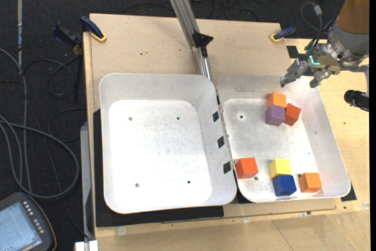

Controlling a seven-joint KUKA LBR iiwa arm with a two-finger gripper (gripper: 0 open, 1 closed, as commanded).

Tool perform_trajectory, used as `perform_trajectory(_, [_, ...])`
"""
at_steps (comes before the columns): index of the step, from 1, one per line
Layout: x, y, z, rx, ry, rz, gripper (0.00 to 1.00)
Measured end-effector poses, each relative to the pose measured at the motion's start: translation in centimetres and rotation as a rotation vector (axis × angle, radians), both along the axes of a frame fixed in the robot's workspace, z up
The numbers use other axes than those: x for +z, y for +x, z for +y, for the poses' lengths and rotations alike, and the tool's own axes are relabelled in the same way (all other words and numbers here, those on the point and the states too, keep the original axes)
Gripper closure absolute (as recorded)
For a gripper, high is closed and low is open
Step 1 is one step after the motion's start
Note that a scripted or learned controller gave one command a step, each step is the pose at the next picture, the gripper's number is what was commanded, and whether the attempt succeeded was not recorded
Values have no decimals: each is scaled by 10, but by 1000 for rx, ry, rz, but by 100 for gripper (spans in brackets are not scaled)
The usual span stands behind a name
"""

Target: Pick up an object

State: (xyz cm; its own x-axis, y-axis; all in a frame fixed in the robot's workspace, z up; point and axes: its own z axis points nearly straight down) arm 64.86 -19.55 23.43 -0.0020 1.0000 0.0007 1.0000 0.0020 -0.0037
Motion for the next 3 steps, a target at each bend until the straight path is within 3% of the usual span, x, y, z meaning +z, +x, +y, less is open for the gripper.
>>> perform_trajectory(1, [2, 0, 0, 1, -1, -2, 0])
perform_trajectory(3, [-99, 3, 8, 1, 0, 1, 0])
